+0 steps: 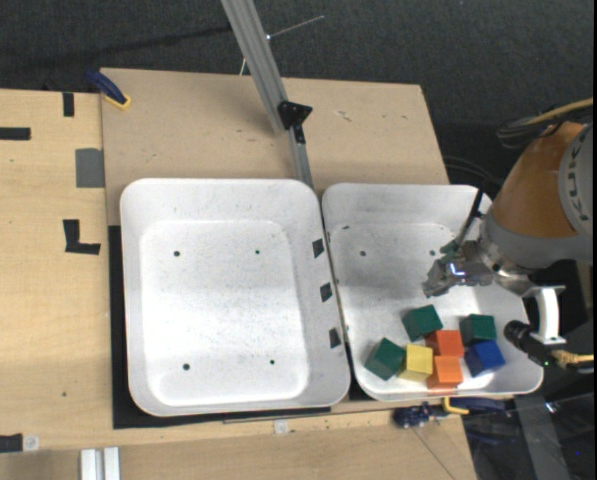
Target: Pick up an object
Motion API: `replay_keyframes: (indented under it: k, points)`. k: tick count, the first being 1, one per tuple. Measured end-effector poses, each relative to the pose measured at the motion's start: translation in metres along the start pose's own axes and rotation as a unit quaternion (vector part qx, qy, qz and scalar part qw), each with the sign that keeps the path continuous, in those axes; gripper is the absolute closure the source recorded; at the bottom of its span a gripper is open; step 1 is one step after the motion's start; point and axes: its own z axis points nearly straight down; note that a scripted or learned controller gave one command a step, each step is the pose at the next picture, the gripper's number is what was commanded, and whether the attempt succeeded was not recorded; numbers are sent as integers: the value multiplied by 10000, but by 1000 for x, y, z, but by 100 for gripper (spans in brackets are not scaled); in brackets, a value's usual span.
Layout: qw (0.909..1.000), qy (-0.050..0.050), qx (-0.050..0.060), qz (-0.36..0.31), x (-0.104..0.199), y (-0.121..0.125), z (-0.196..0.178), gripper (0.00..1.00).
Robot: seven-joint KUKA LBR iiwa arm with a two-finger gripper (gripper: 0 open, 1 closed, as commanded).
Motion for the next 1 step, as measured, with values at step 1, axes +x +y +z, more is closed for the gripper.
replay_keyframes:
  k: [1]
  points:
    - [10000, -8, -18, -5, 1, 7, -62, 100]
